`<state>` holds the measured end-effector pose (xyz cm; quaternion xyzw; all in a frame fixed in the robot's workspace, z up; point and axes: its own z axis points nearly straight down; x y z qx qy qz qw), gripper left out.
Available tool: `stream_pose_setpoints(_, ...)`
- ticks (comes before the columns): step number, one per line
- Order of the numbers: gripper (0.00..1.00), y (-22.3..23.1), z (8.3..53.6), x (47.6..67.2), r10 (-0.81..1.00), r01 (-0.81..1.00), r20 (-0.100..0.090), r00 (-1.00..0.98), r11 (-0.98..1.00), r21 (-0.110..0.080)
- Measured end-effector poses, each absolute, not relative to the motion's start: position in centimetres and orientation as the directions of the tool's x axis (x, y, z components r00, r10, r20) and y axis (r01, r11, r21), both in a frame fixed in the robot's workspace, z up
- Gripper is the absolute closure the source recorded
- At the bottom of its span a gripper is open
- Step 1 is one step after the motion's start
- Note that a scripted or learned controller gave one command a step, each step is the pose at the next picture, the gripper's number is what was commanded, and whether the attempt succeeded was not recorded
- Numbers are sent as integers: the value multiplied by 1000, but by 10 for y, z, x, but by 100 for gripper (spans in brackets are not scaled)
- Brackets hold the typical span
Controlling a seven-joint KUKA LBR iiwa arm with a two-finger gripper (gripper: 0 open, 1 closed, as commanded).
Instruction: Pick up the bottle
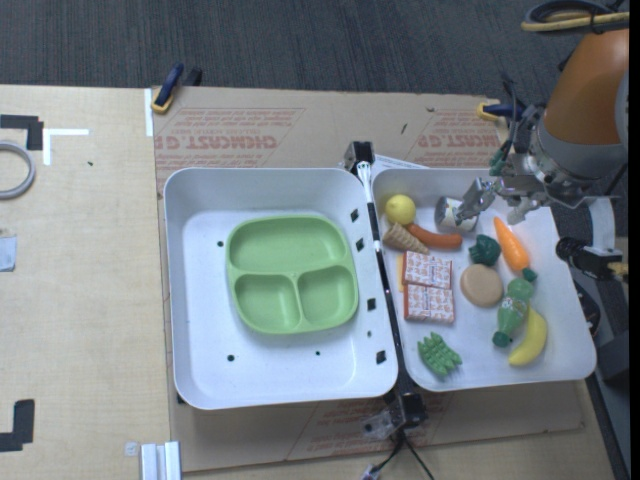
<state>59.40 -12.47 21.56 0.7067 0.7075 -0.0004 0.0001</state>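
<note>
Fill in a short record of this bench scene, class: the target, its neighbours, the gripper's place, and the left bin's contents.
target: small green plastic bottle, lying in the right white bin
neighbours: yellow banana beside it, round tan cookie to its left
gripper place: metal two-finger gripper over the right bin's upper part, apart from the bottle
left bin: green three-compartment tray

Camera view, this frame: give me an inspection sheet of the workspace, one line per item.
Surface: two white bins side by side on cardboard; left bin holds a green divided plate.
Job's things: green bottle lies in the right bin beside the banana, not held.
Clutter: lemon, two carrots, broccoli, wafer pack, round bun, green leafy toy.
Grippers: gripper low over the right bin's top, near the lemon, away from the bottle.
Cables: yellow-and-black loop top right.
Surroundings: blue clamp, dark carpet.
</note>
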Motion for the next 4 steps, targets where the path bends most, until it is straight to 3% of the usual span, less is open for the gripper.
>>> stream_pose_setpoints(1,100,-125,225,594,1000,1000,-2,-2,2,0)
stream_pose_setpoints(2,100,-85,192,522,1000,1000,-1,17,-17,-1)
stream_pose_setpoints(3,100,-133,254,488,1000,1000,-1,-1,1,0)
stream_pose_setpoints(4,100,-54,192,477,996,996,0,-92,92,-2)
